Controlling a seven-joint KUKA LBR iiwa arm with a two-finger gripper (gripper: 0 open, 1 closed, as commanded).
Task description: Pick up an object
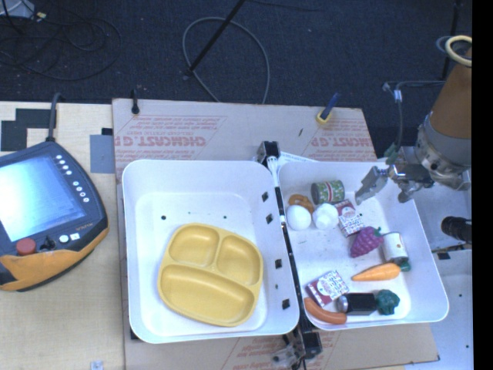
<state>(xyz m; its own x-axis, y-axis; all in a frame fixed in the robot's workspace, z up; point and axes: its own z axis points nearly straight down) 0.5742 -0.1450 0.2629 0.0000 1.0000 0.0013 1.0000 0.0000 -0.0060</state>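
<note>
The right bin holds several small items. Among them are a green can, a white egg, a white ball, purple grapes, a carrot and a red-and-white packet. My gripper hangs over the bin's far right corner, to the right of the can and above the grapes. Its two fingers are spread open, and nothing is between them.
A yellow divided plate lies in the left bin. A sausage, a black item and a green piece sit at the right bin's near edge. A teach pendant rests at the left.
</note>
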